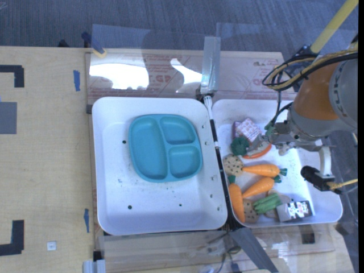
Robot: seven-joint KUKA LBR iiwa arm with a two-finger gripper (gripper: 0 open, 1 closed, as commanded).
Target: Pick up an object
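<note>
Arm's wrist sits over the right bin (333,206), gripper (272,134) low by the purple-white packet (248,129) and green toy (239,146). Can't tell if it's grasping anything; the wrist probably hides the tips. Carrots (263,169) lie just below, tightly packed. I'd target an edge item, approach vertically, avoid the bin wall. Left bin (108,169) holds a teal divided plate (165,147).

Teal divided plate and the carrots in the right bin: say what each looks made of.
Teal divided plate: probably moulded plastic, with a smooth, even, slightly matte surface and rounded compartment walls. Carrots: likely plastic or rubber toy food, going by their uniform bright orange, green tops and soft sheen. Which of the two materials is unclear.
</note>
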